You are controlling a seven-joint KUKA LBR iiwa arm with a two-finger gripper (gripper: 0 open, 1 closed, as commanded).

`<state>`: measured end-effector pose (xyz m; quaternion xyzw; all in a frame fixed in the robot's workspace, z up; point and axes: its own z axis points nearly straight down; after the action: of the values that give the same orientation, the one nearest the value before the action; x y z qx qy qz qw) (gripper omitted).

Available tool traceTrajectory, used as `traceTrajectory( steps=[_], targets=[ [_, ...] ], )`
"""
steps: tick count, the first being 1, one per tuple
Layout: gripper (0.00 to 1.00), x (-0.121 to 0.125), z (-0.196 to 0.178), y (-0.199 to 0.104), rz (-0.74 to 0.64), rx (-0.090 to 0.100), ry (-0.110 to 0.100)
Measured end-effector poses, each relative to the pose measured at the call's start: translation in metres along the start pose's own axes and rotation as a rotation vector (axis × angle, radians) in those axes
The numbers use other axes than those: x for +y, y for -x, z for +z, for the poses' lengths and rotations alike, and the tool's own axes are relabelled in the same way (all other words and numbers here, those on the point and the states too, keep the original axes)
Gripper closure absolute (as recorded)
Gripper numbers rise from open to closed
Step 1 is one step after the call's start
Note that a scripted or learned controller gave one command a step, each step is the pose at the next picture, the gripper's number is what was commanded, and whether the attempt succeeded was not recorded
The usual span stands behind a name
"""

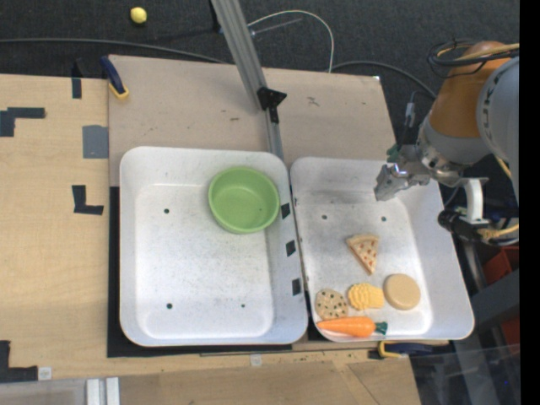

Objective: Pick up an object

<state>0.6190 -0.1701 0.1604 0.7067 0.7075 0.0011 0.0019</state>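
Observation:
My gripper (388, 184) hangs over the far right part of the right bin (337, 184), pointing down and left from the grey arm with its orange band. Nothing shows between its fingertips. Below it in the same bin lie a pizza slice (364, 252), a tan round cookie (402, 292), a yellow waffle-like piece (366, 296), a speckled biscuit (331, 303) and an orange carrot (351, 327) along the near rim. A green bowl (244, 199) sits at the far right of the left bin (169, 294).
A grey metal pole (245, 49) slants across the bench toward the gap between the bins. A small yellow ball (138, 14) lies on the dark floor beyond the bench. Cables loop behind the right bin.

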Motion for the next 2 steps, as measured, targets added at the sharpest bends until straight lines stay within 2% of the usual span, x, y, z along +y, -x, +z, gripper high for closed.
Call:
traceTrajectory(
  steps=[1,2],
  targets=[
    [1.0,0.002,-0.043,-0.004,-0.001,0.0,0.0],
    [1.0,0.003,-0.069,-0.004,0.0,0.001,-0.002]
  ],
)
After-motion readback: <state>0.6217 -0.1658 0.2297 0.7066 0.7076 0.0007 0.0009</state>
